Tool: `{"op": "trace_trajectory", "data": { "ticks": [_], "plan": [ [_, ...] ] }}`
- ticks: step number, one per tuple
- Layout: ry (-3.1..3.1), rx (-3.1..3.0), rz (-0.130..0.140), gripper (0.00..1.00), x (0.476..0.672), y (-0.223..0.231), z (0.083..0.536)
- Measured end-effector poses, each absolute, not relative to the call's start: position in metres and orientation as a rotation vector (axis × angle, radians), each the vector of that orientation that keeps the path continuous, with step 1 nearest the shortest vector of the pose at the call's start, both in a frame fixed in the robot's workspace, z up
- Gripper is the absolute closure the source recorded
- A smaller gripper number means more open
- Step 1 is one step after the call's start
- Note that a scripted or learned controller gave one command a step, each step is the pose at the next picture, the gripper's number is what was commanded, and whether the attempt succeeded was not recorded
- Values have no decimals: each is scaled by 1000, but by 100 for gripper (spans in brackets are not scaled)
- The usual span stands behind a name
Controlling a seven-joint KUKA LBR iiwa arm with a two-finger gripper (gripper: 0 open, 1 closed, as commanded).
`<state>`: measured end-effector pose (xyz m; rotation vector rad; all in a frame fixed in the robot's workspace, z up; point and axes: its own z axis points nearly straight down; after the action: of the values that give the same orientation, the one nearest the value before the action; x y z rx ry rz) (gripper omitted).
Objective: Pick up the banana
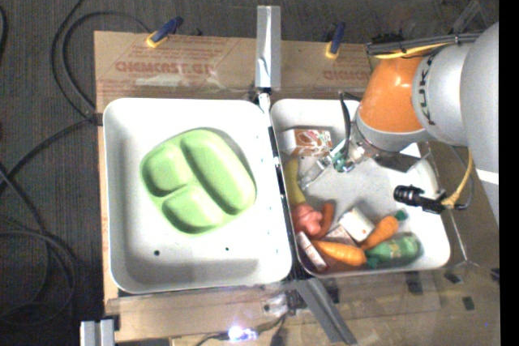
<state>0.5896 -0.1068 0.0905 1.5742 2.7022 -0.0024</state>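
Banana (293, 181): a yellow sliver is seen pressed against the right bin's (438, 255) left wall, long axis running up-down in the view; which end points where can't be told, it's mostly hidden.
Gripper (324, 166): positioned just right of the banana; finger spread can't be told.
Left bin (122, 255): a glossy green divided tray (199, 180) with rounded corners is held here.
Other stuff: two matte orange carrots (340, 253), a pinkish lump (306, 217), a printed packet (312, 141).
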Motion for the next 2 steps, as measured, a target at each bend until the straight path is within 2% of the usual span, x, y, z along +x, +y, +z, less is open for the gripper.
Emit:
{"op": "trace_trajectory", "data": {
  "ticks": [1,2],
  "plan": [
    [2702,1574,-1,0,590,-107,90],
    [2997,903,3,0,609,-141,90]
  ]
}}
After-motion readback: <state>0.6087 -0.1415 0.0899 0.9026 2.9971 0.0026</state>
